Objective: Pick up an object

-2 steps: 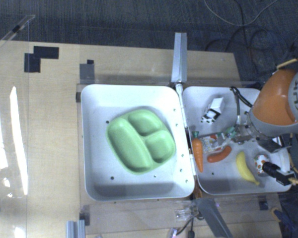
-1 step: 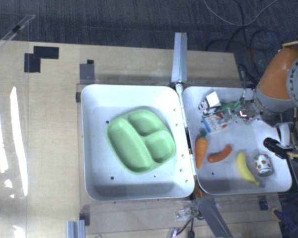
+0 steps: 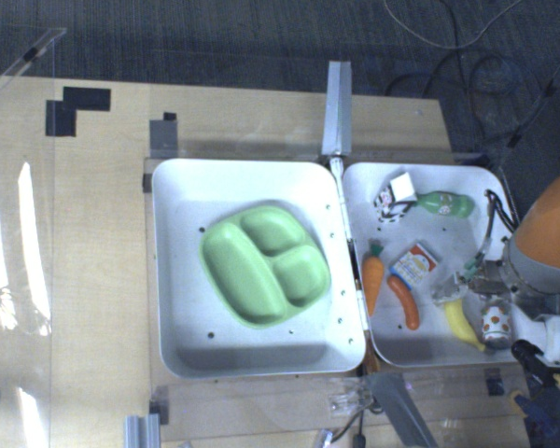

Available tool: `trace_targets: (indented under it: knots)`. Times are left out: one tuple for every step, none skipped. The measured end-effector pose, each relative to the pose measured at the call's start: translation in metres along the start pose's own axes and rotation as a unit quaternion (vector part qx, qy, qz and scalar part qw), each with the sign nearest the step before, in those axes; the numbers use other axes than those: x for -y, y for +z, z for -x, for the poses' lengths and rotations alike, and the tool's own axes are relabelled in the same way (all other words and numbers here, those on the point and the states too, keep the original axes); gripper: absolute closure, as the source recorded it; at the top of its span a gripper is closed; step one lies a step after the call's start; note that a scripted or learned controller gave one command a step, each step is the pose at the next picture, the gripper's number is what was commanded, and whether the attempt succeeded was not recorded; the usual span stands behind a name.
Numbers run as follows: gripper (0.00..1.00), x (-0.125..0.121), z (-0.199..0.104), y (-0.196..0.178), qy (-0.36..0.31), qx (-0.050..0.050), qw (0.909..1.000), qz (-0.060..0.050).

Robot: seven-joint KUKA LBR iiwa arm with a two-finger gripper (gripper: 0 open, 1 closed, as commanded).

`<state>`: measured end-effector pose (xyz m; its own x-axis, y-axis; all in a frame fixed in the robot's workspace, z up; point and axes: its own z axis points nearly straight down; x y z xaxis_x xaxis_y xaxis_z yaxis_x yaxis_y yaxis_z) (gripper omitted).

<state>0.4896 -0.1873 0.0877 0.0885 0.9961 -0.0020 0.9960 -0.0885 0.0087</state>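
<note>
The right bin (image 3: 420, 351) holds several toy items. A carrot (image 3: 371, 280) lies along its left wall, with a red sausage (image 3: 404, 303) beside it and a small printed box (image 3: 413, 265) just above. A green bottle (image 3: 444, 204) and a white cube on a black-and-white piece (image 3: 395, 194) lie at the far side. A yellow banana (image 3: 459, 323) and a small patterned egg-shaped item (image 3: 493, 324) rest near the front right. My gripper (image 3: 459, 287) hangs low over the bin's right half, just above the banana and right of the box. Nothing shows held in it.
The left bin (image 3: 177, 343) carries a green divided plate (image 3: 264, 264). A metal post (image 3: 337, 110) stands behind the seam between the bins. The arm's orange band (image 3: 553, 222) overhangs the right bin's right wall. Cables (image 3: 467, 26) lie on the floor behind.
</note>
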Motion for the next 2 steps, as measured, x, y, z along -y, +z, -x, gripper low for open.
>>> trace_targets:
  knots:
    - [1.0,-0.004,-0.001,-0.012,-0.002,0.0,1.0,0.004]
    - [1.0,-0.103,-0.027,-0.096,-0.058,0.0,0.9983,-0.001]
